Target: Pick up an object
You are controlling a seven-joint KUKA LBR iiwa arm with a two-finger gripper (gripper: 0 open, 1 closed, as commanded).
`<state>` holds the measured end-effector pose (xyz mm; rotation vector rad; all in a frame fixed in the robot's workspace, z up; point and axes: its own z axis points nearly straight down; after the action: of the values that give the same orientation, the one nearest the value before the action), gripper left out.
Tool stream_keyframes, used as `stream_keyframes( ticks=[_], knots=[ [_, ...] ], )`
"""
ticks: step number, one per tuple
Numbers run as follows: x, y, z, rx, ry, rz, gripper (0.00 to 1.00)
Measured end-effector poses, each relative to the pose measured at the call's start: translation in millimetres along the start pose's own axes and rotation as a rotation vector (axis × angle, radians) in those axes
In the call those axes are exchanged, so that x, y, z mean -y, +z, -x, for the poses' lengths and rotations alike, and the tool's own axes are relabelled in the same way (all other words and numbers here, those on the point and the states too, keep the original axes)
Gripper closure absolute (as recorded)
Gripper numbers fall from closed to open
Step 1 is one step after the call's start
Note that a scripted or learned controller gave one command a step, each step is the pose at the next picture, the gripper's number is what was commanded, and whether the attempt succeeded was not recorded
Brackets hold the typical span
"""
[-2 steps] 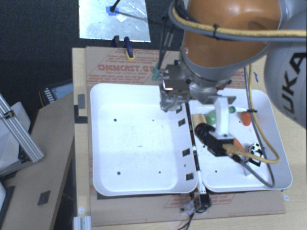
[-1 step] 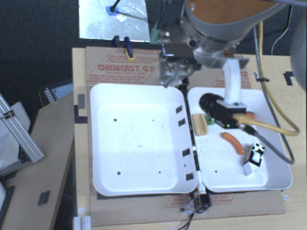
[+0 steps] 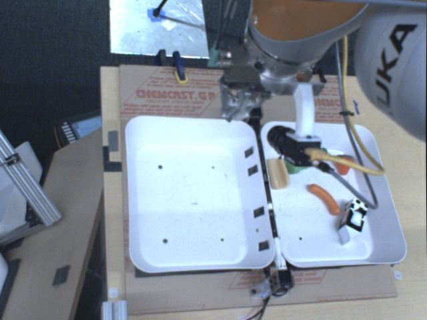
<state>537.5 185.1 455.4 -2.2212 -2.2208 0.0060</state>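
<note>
My gripper (image 3: pixel 241 109) hangs over the back rim where the two white bins meet, with nothing seen in it. In the right bin (image 3: pixel 383 245) lie a tan block (image 3: pixel 277 174) near the divider and a green piece (image 3: pixel 294 169) beside it. A long orange piece (image 3: pixel 325 198) rests in the middle of that bin, and another orange item (image 3: pixel 342 165) sits farther back, partly hidden by the yellow cable. A small black-and-white object with a grey part (image 3: pixel 353 219) lies toward the front right. All of these are to the right of and nearer than the gripper.
The left bin (image 3: pixel 143 179) sits beside the right one, joined by a black clipped divider (image 3: pixel 265 199). A blue and yellow clamp (image 3: pixel 179 67) stands on the cardboard behind the left bin. A metal rail (image 3: pixel 23 182) lies off the bench to the left.
</note>
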Motion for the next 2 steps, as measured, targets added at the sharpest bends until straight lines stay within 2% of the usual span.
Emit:
stream_keyframes(
  ticks=[1, 2],
  knots=[
    [-61.1, -50.0, -12.2, -0.004, -0.001, 0.012, 1.0],
    [29.3, 40.3, -8.1, 0.0, -0.005, -0.008, 1.0]
  ],
)
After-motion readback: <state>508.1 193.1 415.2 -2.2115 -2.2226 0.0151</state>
